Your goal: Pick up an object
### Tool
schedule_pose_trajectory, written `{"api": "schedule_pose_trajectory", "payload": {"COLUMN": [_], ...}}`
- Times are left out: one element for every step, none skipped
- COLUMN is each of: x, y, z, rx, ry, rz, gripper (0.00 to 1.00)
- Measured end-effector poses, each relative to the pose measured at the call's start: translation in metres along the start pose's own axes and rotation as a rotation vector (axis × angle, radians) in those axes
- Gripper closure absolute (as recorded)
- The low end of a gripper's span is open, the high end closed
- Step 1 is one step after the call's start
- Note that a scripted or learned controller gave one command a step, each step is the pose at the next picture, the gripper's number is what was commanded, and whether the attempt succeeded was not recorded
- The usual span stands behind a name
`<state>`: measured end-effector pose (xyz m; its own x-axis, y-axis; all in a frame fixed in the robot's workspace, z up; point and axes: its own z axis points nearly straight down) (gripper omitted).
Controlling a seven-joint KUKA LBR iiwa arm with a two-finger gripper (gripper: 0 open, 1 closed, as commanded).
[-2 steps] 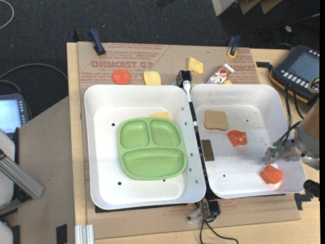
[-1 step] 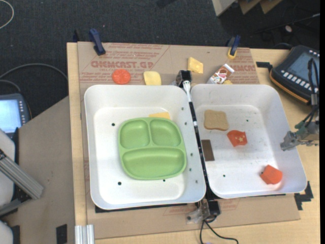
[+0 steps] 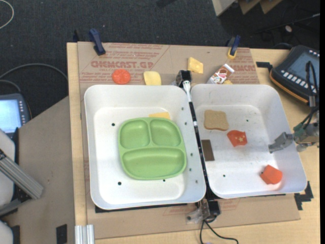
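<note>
The right bin (image 3: 284, 111) holds a brown bread slice (image 3: 216, 120), a red piece (image 3: 237, 138), an orange piece (image 3: 271, 175) near the front right corner, and a small dark brown block (image 3: 207, 150) by its left wall. My gripper (image 3: 282, 142) reaches in low over the bin's right side, above the orange piece and right of the red piece. It touches none of them, and nothing is seen in it.
The left bin (image 3: 96, 136) carries a green divided plate (image 3: 151, 148) with a yellow slice (image 3: 159, 116) behind it. Behind the bins lie an orange disc (image 3: 121, 76), two yellow pieces (image 3: 152, 78) (image 3: 195, 65) and a small packet (image 3: 221, 74). A black pendant (image 3: 299, 72) sits at the far right.
</note>
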<state>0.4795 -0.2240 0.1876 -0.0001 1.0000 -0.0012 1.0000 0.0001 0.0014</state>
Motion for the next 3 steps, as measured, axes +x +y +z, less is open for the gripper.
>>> {"api": "schedule_pose_trajectory", "payload": {"x": [0.06,0.06,-0.004], "y": [0.09,0.089,0.124], "z": [-0.044,0.11,-0.013], "rx": [-0.01,0.006,-0.014], "ry": [0.0,0.003,-0.008], "rz": [-0.011,0.0,0.002], "gripper": [0.0,0.0,0.0]}}
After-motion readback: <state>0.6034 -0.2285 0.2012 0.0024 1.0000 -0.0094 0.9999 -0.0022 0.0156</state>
